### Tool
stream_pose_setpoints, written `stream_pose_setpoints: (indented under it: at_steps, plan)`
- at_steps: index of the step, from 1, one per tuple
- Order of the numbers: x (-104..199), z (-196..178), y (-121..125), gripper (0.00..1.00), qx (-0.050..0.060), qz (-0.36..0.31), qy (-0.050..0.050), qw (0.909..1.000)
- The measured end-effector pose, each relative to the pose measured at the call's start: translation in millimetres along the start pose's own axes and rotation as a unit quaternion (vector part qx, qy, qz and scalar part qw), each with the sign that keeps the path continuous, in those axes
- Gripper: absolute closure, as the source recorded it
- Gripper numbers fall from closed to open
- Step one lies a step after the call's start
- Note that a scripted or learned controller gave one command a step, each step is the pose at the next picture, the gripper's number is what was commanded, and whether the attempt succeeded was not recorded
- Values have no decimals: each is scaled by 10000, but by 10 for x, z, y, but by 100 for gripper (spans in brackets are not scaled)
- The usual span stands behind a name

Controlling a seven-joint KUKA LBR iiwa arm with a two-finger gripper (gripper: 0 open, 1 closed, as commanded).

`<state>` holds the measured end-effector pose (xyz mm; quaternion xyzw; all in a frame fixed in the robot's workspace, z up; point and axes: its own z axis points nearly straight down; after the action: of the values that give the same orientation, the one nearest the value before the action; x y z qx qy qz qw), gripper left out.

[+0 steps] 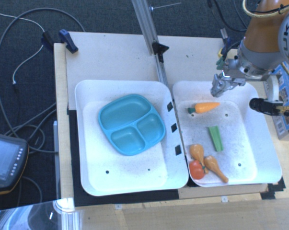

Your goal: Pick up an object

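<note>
In the right bin point(259, 143) lie an orange carrot point(205, 108) with a green top, a green stick-shaped piece point(215, 138), two tan chicken drumsticks point(207, 161) and a red tomato point(197, 169). My gripper point(220, 87) hangs over the bin's back left part, just above and right of the carrot, apart from it. Nothing shows between its tips. The left bin point(91, 128) holds a blue divided plate point(131, 124).
A metal post point(146, 20) slants down to the gap between the bins. Black clips point(173, 127) sit along that gap. A dark object point(264, 105) juts over the right bin's right rim. Cables and a screen lie on the floor at left.
</note>
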<state>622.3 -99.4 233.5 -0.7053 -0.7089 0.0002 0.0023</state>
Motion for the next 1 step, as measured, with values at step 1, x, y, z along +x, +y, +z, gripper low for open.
stream_pose_setpoints:
  at_steps: [1]
  plan:
    - [544,96,-198,100,6,-3,1,10000]
